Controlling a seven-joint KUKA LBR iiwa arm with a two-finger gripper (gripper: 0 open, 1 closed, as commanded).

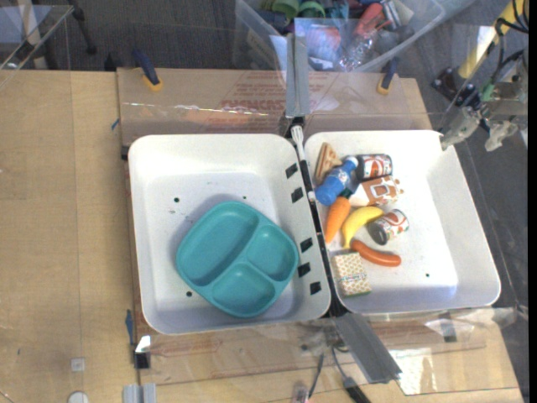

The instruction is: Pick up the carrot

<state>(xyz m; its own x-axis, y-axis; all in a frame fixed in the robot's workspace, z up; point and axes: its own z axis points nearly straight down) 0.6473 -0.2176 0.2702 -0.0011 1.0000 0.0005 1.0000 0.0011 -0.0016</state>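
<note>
Two shallow white bins sat side by side on the wooden bench (59,225). The left bin (159,166) carried a teal divided plate (237,259), tilted, lying toward the bin's 5 o'clock corner. The right bin (453,225) held a tight cluster of play food along its left wall. The carrot (336,217), orange, lay in that cluster just beside the divider between the bins, roughly at 9 o'clock of the bin's centre. Its long axis ran close to the 12-to-6 line, leaning slightly toward 1 and 7 o'clock; the narrow tip pointed down toward 7 o'clock, the blunt end up toward 1 o'clock, where it touched a blue bottle (334,185). A yellow banana (362,222) lay touching the carrot on its 3 o'clock side. A red-orange sausage (377,255) lay at 5 o'clock of the carrot, near but apart. Below the carrot, at 6 o'clock, sat a speckled tan cracker-like square (351,274). A wedge-shaped slice (325,159) sat at 12 o'clock of the cluster; three small red-and-white cans (375,166) ranged from 1 to 4 o'clock. The pincer (460,128) hung at the right bin's 1 o'clock corner, over its rim, well apart from the carrot; whether it was wide or narrow could not be told. A clear tub of assorted items (336,7) stood beyond the bins at 12 o'clock.
</note>
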